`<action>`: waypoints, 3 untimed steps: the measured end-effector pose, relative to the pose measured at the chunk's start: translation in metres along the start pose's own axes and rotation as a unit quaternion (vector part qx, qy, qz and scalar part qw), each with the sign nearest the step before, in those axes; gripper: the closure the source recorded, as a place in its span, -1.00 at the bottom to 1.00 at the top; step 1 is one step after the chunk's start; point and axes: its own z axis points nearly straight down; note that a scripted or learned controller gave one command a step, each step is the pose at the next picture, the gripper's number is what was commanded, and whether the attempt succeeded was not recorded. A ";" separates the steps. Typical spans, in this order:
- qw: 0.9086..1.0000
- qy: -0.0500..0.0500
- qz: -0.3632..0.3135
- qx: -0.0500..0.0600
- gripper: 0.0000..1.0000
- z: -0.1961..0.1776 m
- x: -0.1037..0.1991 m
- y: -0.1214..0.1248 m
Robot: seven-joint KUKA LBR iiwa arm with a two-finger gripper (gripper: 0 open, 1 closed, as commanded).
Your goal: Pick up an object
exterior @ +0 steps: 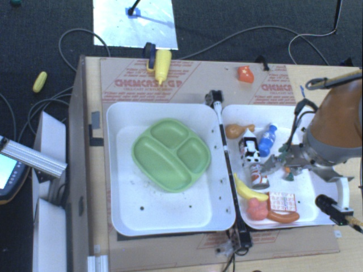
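The arm (340,118) reaches in over the right bin (306,217) from 3 o'clock, and the gripper (283,164) sits low among the clutter at that bin's centre. Whether the fingers are released or clenched cannot be told; they are blurred against the items, and nothing is seen held between them. Candidate objects all lie in the right bin: one blue bottle (267,140) at 12 o'clock, one orange lump (235,131) at 11, one black-and-white toy (249,149) just beside the bottle, one small can (259,177) near centre and closest to the gripper, one banana (249,190) at 8, one pink piece (257,208) and one red sausage (282,216) at 6, and one printed card (282,200) above the sausage. The left bin (122,208) carries one green divided plate (171,154). On the table (187,78) outside the bins stand one yellow bottle (161,64) at 11 o'clock and one orange block (245,74) at 1. Judgement: the step in hand is descent and closure on a single item. It will go best if the gripper centres on the can, straddles its narrow width, keeps clear of the toy touching its upper end, closes fully before lifting, and rises straight up. The crowding raises the risk of nudging neighbours or pinching two items.
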 end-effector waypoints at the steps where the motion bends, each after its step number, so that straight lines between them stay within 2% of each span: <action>1: 1.000 0.000 0.001 -0.001 -1.00 0.099 -0.029 0.056; 2: 1.000 0.000 0.000 -0.001 1.00 0.089 -0.029 0.056; 3: 1.000 0.000 -0.001 -0.002 1.00 -0.005 -0.020 0.050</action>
